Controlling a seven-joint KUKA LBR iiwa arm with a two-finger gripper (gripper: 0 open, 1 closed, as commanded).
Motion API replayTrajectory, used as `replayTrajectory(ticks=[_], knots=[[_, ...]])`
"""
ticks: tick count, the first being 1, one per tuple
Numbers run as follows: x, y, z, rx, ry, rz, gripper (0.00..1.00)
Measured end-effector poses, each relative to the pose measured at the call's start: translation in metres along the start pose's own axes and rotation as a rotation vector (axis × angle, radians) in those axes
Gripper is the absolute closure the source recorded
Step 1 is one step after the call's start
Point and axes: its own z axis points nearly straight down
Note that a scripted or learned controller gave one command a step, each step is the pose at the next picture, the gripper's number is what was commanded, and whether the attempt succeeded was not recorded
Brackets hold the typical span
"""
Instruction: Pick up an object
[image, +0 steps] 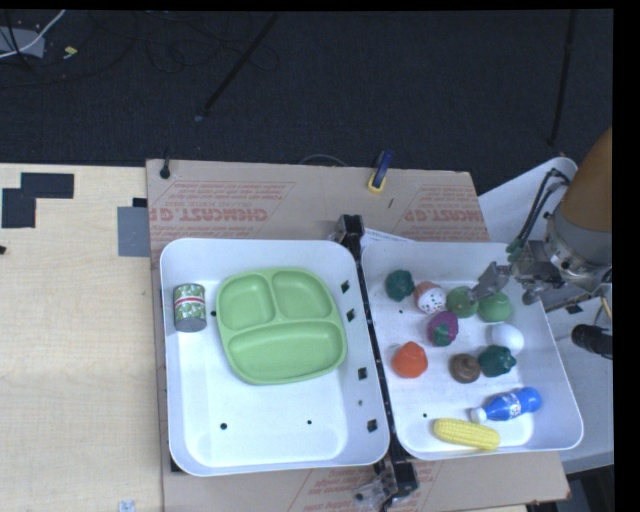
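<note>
The end effector (497, 280) is hovering over the right bin's (570, 425) upper edge, fingers spread apart, gripping nothing. Just below, a green ball (494, 308) is sitting; probably light, smooth, likely slippery, best pinched across its middle.

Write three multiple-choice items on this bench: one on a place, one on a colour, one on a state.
1. Where does the small can stand?
A. In the left bin, left of the green divided plate
B. On the plate
C. In the right bin

2. What colour is the corn cob?
A. Red
B. Yellow
C. Blue

3. How does the blue bottle rest?
A. Upright
B. On its side
C. Between the gripper's fingers

Answers: 1 A, it sits beside the plate's left rim. 2 B, it is plainly yellow. 3 B, it lies flat near the corn.
</note>
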Motion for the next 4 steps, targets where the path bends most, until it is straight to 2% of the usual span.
replayTrajectory(ticks=[1,2,3,4], knots=[[-0.003,0.003,0.062,0.007,0.002,-0.001,0.00],[-0.002,0.011,0.093,-0.022,-0.003,0.001,0.00],[-0.003,0.011,0.080,-0.025,-0.005,0.000,1.00],[-0.005,0.016,0.017,-0.005,-0.001,0.001,1.00]])
